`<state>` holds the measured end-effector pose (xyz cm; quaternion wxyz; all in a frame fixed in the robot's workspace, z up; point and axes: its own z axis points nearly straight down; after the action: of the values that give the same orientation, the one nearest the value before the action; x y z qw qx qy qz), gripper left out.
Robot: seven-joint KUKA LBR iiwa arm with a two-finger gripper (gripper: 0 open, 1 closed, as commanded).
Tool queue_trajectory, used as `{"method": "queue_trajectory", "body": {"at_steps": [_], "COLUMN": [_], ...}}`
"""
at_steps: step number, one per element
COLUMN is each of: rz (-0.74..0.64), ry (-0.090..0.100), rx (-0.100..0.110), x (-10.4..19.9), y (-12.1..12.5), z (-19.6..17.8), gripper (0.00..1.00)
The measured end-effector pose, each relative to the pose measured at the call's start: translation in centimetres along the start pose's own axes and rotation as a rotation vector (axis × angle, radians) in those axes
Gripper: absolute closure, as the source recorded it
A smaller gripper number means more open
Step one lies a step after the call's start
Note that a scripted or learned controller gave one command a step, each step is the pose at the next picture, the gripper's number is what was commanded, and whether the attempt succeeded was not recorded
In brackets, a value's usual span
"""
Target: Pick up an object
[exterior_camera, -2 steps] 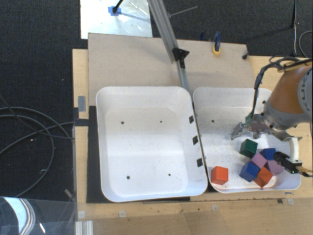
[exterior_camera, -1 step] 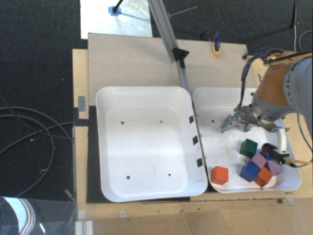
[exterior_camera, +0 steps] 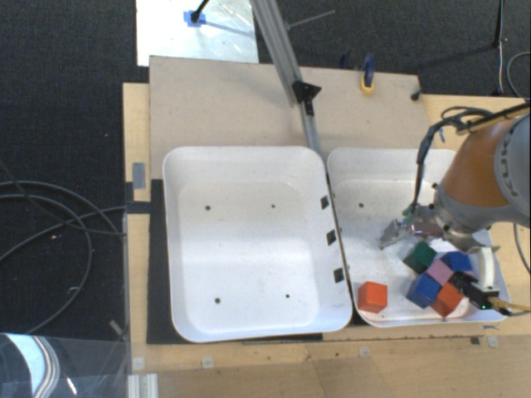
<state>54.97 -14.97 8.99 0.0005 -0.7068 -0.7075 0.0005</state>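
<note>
Down at the near edge, a small orange cube (exterior_camera: 372,296) sits alone in the right white bin (exterior_camera: 365,181). The tool (exterior_camera: 404,230) hovers just left of the clustered coloured blocks (exterior_camera: 436,276); grip state, cannot tell. Nothing lifted; the pick remains.

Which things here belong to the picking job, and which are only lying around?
Job: end effector; green block; pink block; blue blocks; orange block; right bin.
Lying around: left bin; cables; yellow clamp.
</note>
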Motion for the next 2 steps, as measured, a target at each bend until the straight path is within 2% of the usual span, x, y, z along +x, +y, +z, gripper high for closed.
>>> {"method": "queue_trajectory", "body": {"at_steps": [1,2], "rz": [-0.002,-0.004], "ry": [0.003,-0.001], "rx": [0.001,-0.006], "x": [4.5,4.1], "y": [-5.7,-2.0], "z": [0.0,-0.1], "gripper": [0.0,0.0]}}
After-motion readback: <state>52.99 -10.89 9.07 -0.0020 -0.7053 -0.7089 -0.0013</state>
